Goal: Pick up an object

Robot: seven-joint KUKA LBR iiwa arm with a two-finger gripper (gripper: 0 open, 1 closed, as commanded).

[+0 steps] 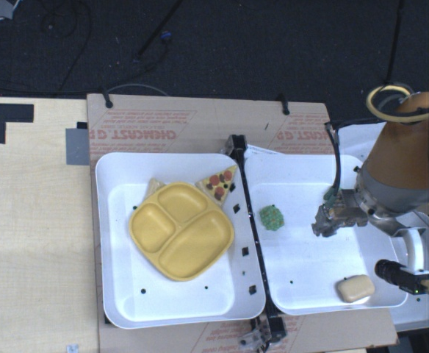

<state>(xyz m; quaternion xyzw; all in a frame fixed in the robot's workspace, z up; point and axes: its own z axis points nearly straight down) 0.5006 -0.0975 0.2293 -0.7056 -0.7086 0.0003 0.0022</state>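
Nearest the lens, low in the camera view: a pale beige lump (356,289), like a bread roll or a potato, lying on the floor of the right bin (303,285), below the gripper (330,221) and slightly to its right, apart from it.

Right bin: white, shallow. Besides the lump, holds a small green knobbly piece (272,218), broccoli-like, level with the gripper and to its left, near but not touching. A few dark specks scattered on the floor.

Left bin (119,285): white, shallow, well to the gripper's left beyond the black divider (247,226) where the two rims meet. Holds a yellow compartment plate (183,230) with three sections, lying flat and turned at an angle. Past its upper right corner, a toy pizza slice (221,184) with red and dark toppings, partly tucked under the plate's edge, close to the divider. A pale corner (154,187) peeks from under the plate's upper left; what it belongs to cannot be told.

Gripper: dark, hanging over the right bin's middle right part from the grey arm (398,171). Opening cannot be told; too dark and small. Nothing seen between the tips. Contact with the bin floor also unclear.

Beneath both bins, brown cardboard (200,127) with reversed red lettering.
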